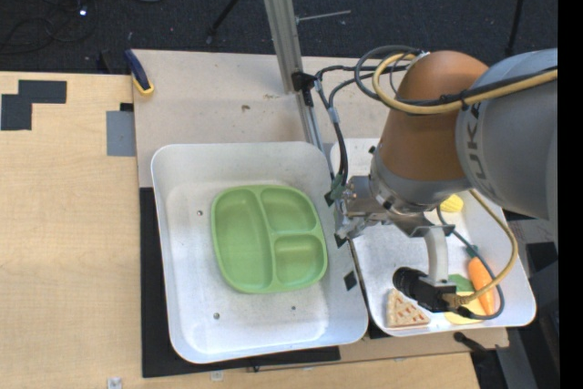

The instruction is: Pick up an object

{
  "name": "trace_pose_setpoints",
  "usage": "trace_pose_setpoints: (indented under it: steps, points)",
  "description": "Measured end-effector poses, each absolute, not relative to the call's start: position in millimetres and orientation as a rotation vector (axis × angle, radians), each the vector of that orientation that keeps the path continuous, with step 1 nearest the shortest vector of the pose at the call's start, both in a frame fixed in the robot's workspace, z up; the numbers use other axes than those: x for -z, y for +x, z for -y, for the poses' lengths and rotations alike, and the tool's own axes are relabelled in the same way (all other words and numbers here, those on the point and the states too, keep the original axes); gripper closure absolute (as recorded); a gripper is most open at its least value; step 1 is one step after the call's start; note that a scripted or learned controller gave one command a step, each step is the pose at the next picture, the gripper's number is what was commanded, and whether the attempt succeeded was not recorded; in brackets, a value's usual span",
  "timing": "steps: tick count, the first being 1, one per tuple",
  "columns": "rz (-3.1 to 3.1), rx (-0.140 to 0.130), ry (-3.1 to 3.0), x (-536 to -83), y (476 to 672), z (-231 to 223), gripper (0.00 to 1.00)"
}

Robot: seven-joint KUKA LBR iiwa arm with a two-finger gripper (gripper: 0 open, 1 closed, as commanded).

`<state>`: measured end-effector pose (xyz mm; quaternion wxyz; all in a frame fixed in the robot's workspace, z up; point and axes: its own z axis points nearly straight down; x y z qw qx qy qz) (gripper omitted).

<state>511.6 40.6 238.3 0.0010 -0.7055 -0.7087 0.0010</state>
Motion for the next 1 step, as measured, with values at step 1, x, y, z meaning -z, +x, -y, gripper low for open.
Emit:
trace_pose_setpoints:
  steps: [1]
  points:
    - [2.223,-0.006,-2.214,-224.9,515.0,-85.1,1.00]
